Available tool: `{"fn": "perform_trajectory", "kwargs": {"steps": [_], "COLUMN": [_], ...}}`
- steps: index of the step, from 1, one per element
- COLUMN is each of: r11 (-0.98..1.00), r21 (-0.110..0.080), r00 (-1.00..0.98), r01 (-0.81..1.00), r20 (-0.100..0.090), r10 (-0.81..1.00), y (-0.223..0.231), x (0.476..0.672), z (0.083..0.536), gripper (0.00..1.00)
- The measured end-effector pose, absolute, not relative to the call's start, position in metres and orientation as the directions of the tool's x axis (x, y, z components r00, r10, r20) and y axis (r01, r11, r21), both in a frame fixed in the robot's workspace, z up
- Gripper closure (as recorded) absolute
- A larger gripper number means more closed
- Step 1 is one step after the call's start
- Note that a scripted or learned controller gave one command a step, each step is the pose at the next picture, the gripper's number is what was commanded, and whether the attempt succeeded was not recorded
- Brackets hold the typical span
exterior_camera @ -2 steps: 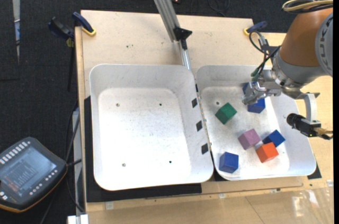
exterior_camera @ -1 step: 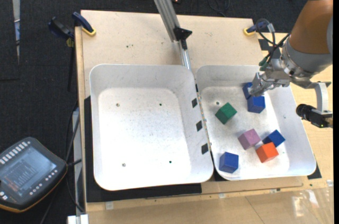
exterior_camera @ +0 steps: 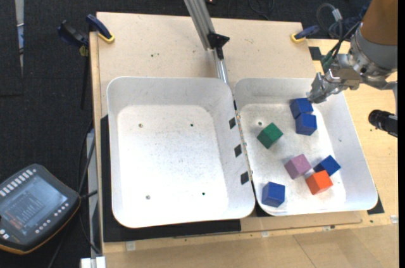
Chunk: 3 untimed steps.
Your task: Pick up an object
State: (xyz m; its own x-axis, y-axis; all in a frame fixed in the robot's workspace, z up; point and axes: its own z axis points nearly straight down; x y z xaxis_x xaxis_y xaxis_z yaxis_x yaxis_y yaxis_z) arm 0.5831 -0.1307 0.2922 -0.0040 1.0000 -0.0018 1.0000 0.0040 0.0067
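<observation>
- Reaching in from the right, I hang my gripper (exterior_camera: 318, 90) over the far part of the right bin (exterior_camera: 354, 153), just beside the uppermost blue cube (exterior_camera: 301, 107).
- My fingertips point down and to the left toward that cube; I cannot tell whether they are open or closed, and nothing shows between them.
- A second blue cube (exterior_camera: 306, 123) sits touching the first, on its near side.
- A green cube (exterior_camera: 270, 134) lies to the left of that pair, near the wall shared with the other bin.
- Nearer the front, a purple cube (exterior_camera: 297, 165), an orange cube (exterior_camera: 319, 182) and a third blue cube (exterior_camera: 329, 165) cluster together, the orange one touching the blue one.
- A fourth blue cube (exterior_camera: 273, 193) rests alone at the front left corner of the right bin.
- The left bin (exterior_camera: 126, 95) lies alongside on the bench (exterior_camera: 164, 38).
- A grey handheld pendant (exterior_camera: 31, 206) lies off the bench at the lower left.
</observation>
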Motion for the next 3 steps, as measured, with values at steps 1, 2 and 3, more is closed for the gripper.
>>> {"fn": "perform_trajectory", "kwargs": {"steps": [1, 2, 3], "r11": [0.007, 0.008, 0.009], "r21": [-0.001, 0.002, -0.001], "r00": [-0.007, -0.008, -0.009], "r01": [1.0, 1.0, 1.0], "r20": [0.001, 0.0, 0.001], "r10": [1.0, 1.0, 1.0], "y": [-0.087, -0.038, 0.02], "x": [0.597, 0.613, 0.623], "z": [0.271, 0.272, 0.255], "gripper": [1.0, 1.0, 1.0]}}
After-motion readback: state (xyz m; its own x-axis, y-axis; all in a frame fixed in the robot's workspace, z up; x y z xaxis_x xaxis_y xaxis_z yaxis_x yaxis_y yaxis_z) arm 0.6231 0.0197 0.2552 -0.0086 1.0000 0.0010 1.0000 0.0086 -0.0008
